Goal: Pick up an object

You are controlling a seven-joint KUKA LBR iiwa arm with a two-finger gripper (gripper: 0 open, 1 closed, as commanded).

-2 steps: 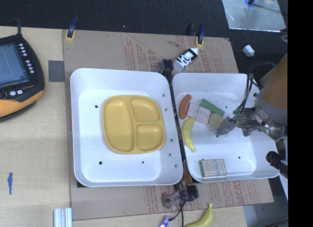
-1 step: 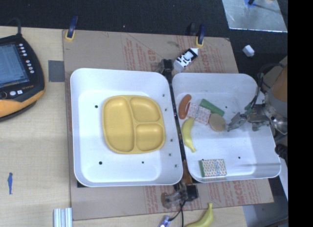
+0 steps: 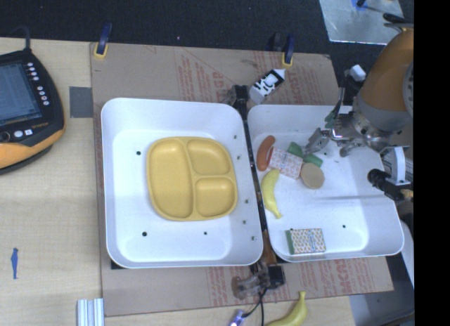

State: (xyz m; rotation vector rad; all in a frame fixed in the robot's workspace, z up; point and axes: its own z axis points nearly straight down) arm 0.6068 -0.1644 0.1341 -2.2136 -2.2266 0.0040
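Camera view: gripper [image 3: 318, 140] sat over right bin [image 3: 365, 226] near its back edge, open, empty; front half had room.

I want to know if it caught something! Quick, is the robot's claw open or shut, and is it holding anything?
Gripper: open, nothing between its fingers, hovering over the right bin just above the green block.

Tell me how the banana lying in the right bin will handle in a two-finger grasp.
The banana is curved and tapers at both ends, so it may pivot or slip unless gripped mid-body. Its smooth, glossy skin suggests a light plastic toy, probably stiff. It lies flat beside the bin's left wall, likely leaving little finger room.
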